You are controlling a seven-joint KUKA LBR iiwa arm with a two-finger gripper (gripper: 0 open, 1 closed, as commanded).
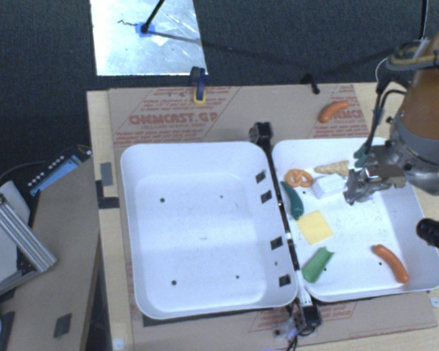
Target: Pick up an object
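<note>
Dark carpet surrounds a desk (111,238) carrying two white bins, arm poised over the right one.

The left bin (200,225) holds nothing visible. The right bin (414,217) holds a pretzel (298,178), a dark green pepper (293,200), a yellow cheese slice (315,227), a light green pod (316,265), a cone (331,169) and a sausage (390,262); another sausage (333,111) lies outside. The gripper (358,192) hovers near the cone; whether its fingers are spread or closed, I cannot tell. This looks like the approach: next, descend onto one item and close.
</note>
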